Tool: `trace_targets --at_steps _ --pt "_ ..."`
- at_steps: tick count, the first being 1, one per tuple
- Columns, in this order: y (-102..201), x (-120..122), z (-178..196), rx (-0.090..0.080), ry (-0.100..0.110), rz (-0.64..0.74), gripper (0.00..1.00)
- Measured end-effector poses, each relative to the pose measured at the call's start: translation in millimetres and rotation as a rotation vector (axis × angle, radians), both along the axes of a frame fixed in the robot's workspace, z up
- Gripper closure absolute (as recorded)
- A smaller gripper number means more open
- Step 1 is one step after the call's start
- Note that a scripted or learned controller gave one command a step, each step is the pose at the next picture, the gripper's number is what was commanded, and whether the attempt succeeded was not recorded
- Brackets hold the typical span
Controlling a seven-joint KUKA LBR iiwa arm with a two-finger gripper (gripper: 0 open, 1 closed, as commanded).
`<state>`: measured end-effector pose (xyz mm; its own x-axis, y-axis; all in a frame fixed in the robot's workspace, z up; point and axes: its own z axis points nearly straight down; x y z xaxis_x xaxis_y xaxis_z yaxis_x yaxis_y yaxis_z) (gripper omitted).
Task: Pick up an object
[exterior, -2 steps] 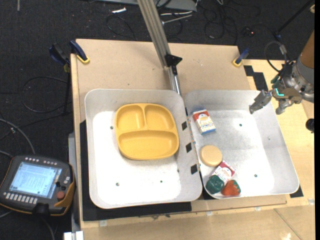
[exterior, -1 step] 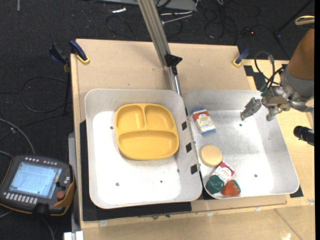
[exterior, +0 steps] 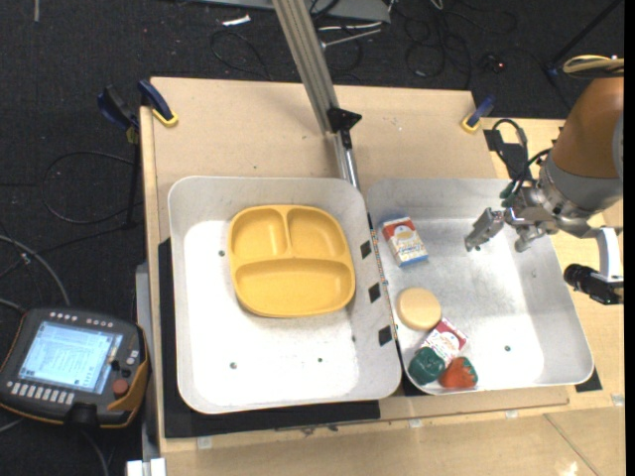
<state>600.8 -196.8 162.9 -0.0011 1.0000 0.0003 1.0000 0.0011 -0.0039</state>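
So the gripper (exterior: 488, 232) is hovering over the right bin (exterior: 556, 355) around 2 o'clock, jaws spread wide, nothing in them. Looks like the approach step. The carton (exterior: 405, 242) sits at its 9 o'clock; next it needs to swing over, drop and close.

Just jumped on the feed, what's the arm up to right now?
The arm's gripper hangs over the right bin, near its upper part, with nothing seen between its fingers. The pickable things sit along that bin's left side: a small carton, a round tan piece, and below it a packet, a green item and a red item huddled in the lower corner. The left bin carries a yellow divided plate. Nothing has been picked up yet.
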Motion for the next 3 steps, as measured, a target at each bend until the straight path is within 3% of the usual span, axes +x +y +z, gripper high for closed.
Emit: trace_targets --at_steps 1,2,3 --pt "-5 -4 -46 0.000 0.000 -0.002 0.00" --pt "-5 -3 -33 -0.002 -0.006 0.000 1.00" --pt "-5 6 29 -0.003 -0.011 0.002 1.00"
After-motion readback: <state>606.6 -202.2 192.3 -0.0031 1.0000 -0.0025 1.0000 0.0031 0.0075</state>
